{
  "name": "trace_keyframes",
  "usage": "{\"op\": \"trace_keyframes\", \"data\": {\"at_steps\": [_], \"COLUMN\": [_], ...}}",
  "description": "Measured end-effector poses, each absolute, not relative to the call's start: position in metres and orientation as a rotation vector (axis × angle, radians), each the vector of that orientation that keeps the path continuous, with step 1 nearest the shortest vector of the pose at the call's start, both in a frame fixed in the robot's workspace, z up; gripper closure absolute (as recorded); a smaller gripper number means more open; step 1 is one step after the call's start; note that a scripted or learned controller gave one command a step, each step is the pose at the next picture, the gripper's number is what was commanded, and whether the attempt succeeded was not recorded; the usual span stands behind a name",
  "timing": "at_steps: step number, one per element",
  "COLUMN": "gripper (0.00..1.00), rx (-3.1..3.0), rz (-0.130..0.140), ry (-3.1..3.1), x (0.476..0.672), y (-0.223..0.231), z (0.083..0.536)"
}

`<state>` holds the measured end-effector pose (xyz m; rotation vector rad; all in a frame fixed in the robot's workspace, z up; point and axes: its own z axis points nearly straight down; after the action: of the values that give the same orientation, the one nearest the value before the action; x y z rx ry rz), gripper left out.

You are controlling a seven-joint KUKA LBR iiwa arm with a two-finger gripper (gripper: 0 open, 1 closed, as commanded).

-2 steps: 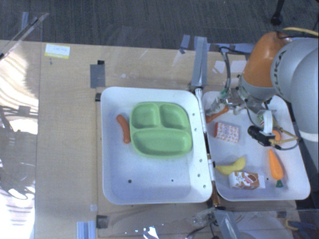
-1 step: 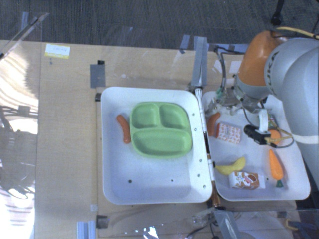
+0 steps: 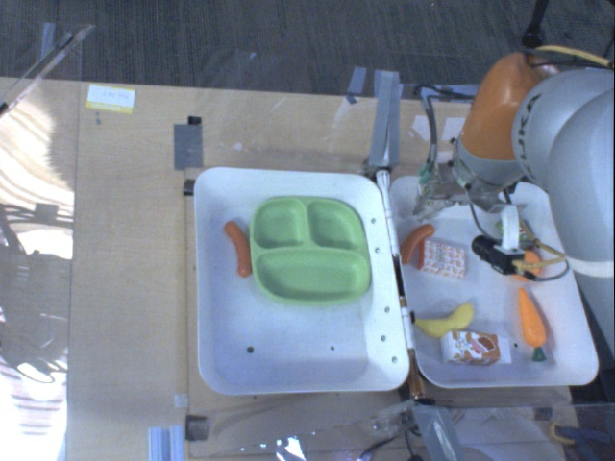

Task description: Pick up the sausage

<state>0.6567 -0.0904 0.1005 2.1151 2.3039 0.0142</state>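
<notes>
In the bins lie two sausages (image 3: 238,248) (image 3: 416,242), one carrot (image 3: 531,319), one banana (image 3: 448,321).

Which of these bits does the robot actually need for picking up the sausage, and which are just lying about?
Job: gripper, right sausage, left sausage.
Lying about: green tray, banana, carrot, carton, packet.

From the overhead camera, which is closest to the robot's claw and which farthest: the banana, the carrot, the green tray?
Measured from the gripper, at the right bin's top-left:
1. Banana, lower middle of the right bin; carrot, at its right side. These two are too close to call.
2. Green tray, in the left bin, by its centre.
</notes>
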Motion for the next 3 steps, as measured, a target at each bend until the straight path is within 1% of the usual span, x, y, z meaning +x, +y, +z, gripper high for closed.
{"op": "trace_keyframes", "data": {"at_steps": [1, 2, 3], "gripper": [1.00, 1.00, 1.00], "rx": [2.523, 2.799, 3.030], "rz": [0.006, 0.003, 0.011], "ry": [1.866, 1.426, 0.830], "x": [0.664, 0.634, 0.660], "y": [0.023, 0.068, 0.119], "z": [0.166, 0.185, 0.198]}}
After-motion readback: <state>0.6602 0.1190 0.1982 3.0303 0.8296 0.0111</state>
